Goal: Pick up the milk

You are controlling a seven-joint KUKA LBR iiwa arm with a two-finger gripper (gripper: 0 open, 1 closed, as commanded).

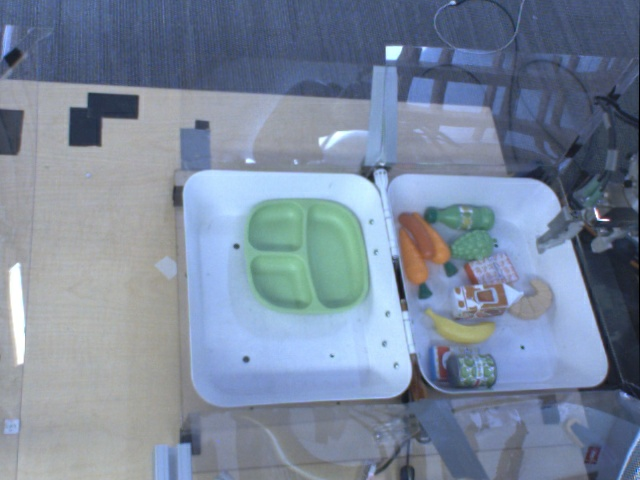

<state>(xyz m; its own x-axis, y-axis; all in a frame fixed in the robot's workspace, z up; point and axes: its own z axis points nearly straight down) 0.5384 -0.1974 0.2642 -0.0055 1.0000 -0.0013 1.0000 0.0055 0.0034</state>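
Nearest the camera, a green-labelled can lies at the front of the right bin, partly covering a red item I cannot identify. Behind it rests a banana, then the milk, a small carton on its side near the bin's middle, touching a round biscuit. Two carrots line the left wall. The left bin carries a green divided plate. My fingers hover over the right bin's far right rim, blurred; whether they are parted or closed I cannot tell.
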